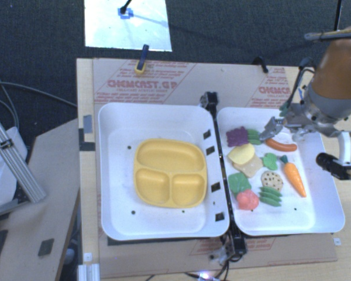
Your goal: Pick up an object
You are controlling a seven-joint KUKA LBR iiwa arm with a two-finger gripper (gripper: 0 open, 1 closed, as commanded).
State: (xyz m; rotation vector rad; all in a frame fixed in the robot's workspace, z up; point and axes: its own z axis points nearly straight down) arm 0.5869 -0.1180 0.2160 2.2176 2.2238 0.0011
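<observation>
While the yellow tray [169, 172] is lying in the left bin [114, 157], toy foods are crowding the right bin [322, 215]: purple grapes [237, 136] at ten o'clock, an orange carrot [294, 179] at three. The pincer [289, 127] is hovering over the sausage [281, 146] at twelve o'clock; whether it is gripping, I cannot tell.

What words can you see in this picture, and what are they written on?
"CHEMCAST GP", red print on the brown sheet under the bins, left of centre.
"CHEMC...", the same print at the sheet's right, partly hidden by the arm.
Smaller red lines beside both are too blurred to read.
</observation>
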